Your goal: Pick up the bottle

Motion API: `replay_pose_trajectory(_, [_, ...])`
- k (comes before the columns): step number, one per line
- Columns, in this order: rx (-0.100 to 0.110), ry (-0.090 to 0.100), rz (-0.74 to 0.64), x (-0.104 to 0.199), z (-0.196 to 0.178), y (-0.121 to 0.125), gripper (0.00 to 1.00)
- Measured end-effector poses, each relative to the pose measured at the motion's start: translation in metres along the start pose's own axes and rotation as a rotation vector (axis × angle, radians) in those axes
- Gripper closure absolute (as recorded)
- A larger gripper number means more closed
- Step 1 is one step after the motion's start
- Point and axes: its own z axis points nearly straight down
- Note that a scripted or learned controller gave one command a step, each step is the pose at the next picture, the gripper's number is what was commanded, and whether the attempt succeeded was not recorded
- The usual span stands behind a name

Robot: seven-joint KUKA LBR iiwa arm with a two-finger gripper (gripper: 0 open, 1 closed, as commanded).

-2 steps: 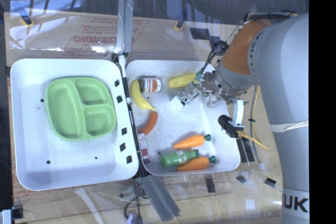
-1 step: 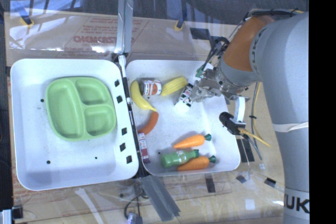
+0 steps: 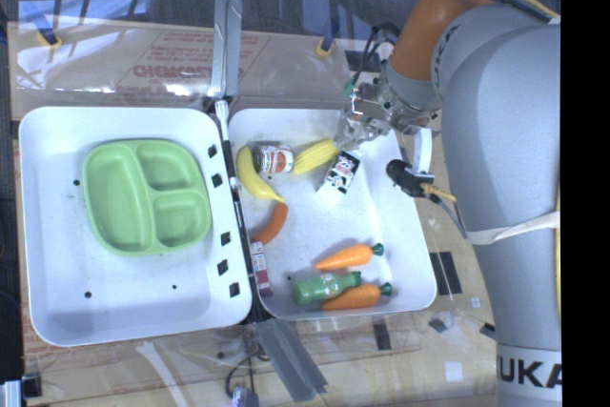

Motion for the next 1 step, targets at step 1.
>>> replay_pose_trajectory(1, [-0.008, -0.004, -0.552, -0.0136, -0.1380, 0.0036, 1.00])
